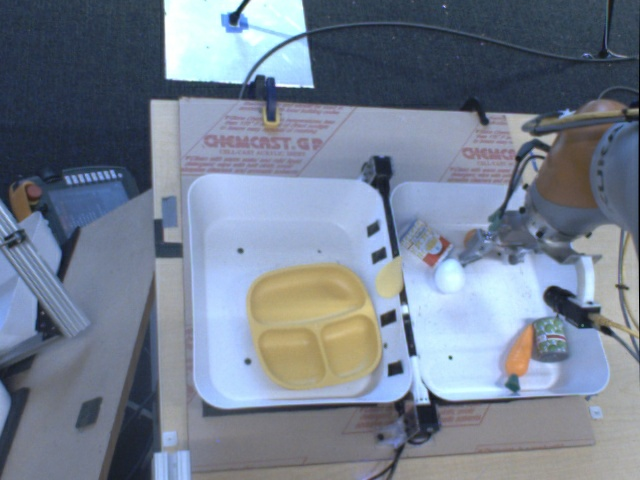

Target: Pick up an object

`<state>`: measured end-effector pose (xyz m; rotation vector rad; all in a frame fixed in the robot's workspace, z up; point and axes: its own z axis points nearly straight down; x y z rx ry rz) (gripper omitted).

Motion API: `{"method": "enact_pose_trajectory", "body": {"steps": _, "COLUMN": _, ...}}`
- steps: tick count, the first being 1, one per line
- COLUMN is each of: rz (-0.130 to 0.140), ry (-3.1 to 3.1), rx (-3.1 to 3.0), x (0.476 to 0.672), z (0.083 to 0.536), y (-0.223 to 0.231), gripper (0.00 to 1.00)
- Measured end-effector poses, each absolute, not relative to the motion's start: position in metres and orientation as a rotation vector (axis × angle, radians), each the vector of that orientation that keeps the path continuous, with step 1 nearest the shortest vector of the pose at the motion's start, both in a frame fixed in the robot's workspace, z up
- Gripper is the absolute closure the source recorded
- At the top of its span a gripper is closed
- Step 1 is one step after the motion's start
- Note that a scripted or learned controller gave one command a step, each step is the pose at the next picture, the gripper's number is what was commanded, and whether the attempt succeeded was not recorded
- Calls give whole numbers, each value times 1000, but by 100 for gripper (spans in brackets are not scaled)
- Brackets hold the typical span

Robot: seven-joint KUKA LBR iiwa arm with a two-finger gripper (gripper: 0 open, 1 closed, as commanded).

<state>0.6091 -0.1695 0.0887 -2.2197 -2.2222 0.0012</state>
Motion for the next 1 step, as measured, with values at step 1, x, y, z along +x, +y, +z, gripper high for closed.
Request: {"method": "enact_pose_trajectory", "body": {"steps": 1, "rz": -4, "ry": -2226, "rx": -2224, "x": 611, "z": 103, "y": -170, "gripper": 100}}
